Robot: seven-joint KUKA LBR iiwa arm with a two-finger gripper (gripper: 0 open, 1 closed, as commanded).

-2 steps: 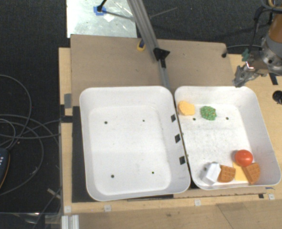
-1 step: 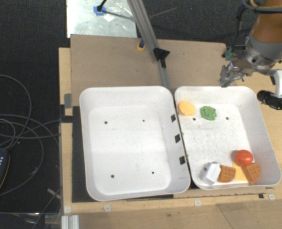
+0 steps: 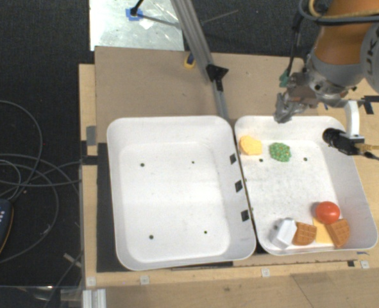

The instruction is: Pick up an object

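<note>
Tool [image 3: 283,115] over right bin's [image 3: 363,201] far rim | jaw state unclear | green object [image 3: 279,151] near

Toys [image 3: 279,151] (mixed) in right bin [image 3: 362,191].

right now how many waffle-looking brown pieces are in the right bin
2, both at the near right corner of the right bin: one beside the grey-white object, one below the red ball.
</note>
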